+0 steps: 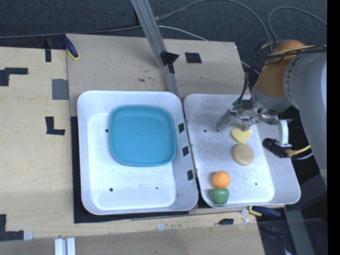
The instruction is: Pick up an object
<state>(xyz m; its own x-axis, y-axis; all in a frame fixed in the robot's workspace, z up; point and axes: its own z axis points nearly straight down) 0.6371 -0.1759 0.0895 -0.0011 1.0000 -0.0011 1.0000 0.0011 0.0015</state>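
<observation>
- Nearest the camera, at the right bin's (276, 187) 6 o'clock edge, a green object (219, 196) touches an orange ball (221, 179) just at its 12 o'clock.
- Near the orange ball, at its 1 o'clock, lies a tan rounded object (243, 154).
- At 12 o'clock of the tan one, just beside it, sits a pale yellow piece (241, 135).
- Over the right bin's 12 o'clock half hangs the gripper (237, 119), its metal fingers (225, 121) spread apart and pointing toward 8 o'clock.
- Nothing sits between those fingers; the yellow piece lies just at 5 o'clock of them, and whether they touch it I cannot tell.
- Filling the middle of the left bin (95, 190) rests a blue square plate (142, 135).
- From 3 o'clock the grey arm (305, 89) reaches in.
</observation>
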